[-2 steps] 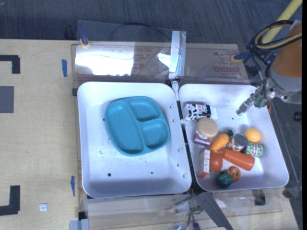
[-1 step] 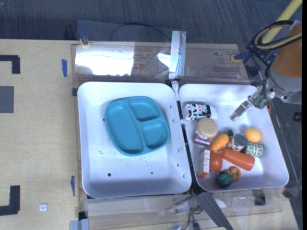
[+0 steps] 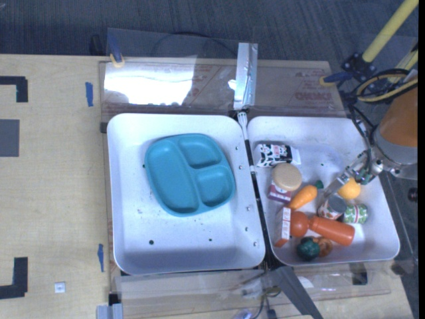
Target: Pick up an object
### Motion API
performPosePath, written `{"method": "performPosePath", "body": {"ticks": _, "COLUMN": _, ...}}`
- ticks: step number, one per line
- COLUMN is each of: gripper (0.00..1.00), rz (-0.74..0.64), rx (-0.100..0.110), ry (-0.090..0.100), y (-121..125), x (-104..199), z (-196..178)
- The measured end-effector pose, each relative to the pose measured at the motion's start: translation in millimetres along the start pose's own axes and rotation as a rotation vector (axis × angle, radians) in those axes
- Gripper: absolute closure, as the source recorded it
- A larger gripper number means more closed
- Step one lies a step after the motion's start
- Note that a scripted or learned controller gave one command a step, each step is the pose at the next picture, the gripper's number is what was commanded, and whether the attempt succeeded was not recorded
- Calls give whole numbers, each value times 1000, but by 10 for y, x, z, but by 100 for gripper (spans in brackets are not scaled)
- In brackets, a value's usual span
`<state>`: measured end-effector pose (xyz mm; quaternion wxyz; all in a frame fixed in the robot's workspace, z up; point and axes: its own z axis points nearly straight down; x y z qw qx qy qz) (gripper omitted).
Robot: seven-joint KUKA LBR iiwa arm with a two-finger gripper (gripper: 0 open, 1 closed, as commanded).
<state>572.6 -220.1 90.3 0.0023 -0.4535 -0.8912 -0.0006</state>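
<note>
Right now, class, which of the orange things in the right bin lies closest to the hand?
The small round yellow-orange ball, directly beside the hand. The carrot sits further left, and the long orange bottle lies lower, toward the bin's front.

Two shallow white bins side by side on a pale wooden tabletop [image 3: 53, 198]. The left bin [image 3: 126, 244] holds a blue divided plate [image 3: 191, 173]. Clear plastic sheet [image 3: 159, 82] lies behind it; blue tape marks [image 3: 89, 93] nearby.
</note>
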Motion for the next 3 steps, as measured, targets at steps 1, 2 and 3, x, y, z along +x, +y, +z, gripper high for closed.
{"method": "performPosePath", "body": {"ticks": 1, "gripper": 0, "rz": 2, "rx": -9, "ry": -7, "y": -311, "x": 239, "z": 38}}
{"method": "performPosePath", "body": {"ticks": 2, "gripper": 100, "rz": 5, "rx": -10, "ry": -13, "y": -309, "x": 211, "z": -53}}
{"method": "performPosePath", "body": {"ticks": 3, "gripper": 100, "rz": 17, "rx": -7, "ry": -8, "y": 195, "x": 1061, "z": -1138}}
